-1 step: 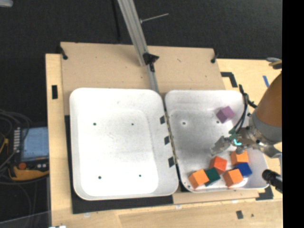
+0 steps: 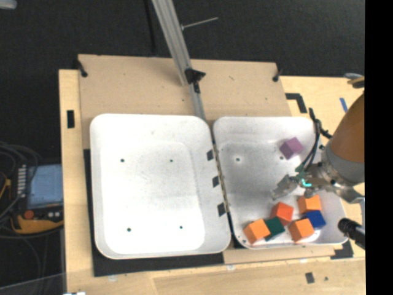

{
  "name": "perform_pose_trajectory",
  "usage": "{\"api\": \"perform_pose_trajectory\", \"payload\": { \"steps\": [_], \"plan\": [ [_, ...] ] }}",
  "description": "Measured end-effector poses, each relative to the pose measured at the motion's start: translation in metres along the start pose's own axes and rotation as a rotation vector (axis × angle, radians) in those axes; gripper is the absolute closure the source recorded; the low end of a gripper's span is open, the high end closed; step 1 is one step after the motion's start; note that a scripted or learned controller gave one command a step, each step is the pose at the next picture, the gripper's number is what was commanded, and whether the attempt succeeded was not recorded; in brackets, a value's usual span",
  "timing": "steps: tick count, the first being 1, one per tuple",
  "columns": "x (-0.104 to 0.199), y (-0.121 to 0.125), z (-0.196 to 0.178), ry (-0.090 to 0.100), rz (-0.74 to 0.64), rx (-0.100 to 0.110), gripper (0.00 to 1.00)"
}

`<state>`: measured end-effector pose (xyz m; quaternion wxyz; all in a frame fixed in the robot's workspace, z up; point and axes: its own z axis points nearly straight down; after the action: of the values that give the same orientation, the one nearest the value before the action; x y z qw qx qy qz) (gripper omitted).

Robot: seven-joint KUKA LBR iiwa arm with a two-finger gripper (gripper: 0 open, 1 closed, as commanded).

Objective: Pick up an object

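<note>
Though jaw state cannot be told, gripper (image 2: 287, 188) above right bin (image 2: 245, 137), purple block (image 2: 291, 147) squarish, slightly skewed.

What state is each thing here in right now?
Gripper: low over the right bin, nothing seen between its fingers.
Purple block: lying alone, apart from the others.
Other blocks: orange, green and blue, clustered at the near edge.
Right bin: holds all the blocks.
Left bin: flat on the bench.
</note>
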<state>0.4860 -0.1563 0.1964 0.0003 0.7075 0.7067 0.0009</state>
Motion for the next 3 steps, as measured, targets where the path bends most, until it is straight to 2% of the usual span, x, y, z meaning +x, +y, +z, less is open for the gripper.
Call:
{"api": "perform_pose_trajectory", "payload": {
  "steps": [1,2,3],
  "plan": [
    [-0.007,0.000,0.061,-0.002,0.001,0.007,0.00],
    [-0.009,0.000,0.099,-0.004,0.003,-0.001,0.00],
    [-0.009,0.002,0.087,-0.001,0.011,-0.006,1.00]
  ]
}}
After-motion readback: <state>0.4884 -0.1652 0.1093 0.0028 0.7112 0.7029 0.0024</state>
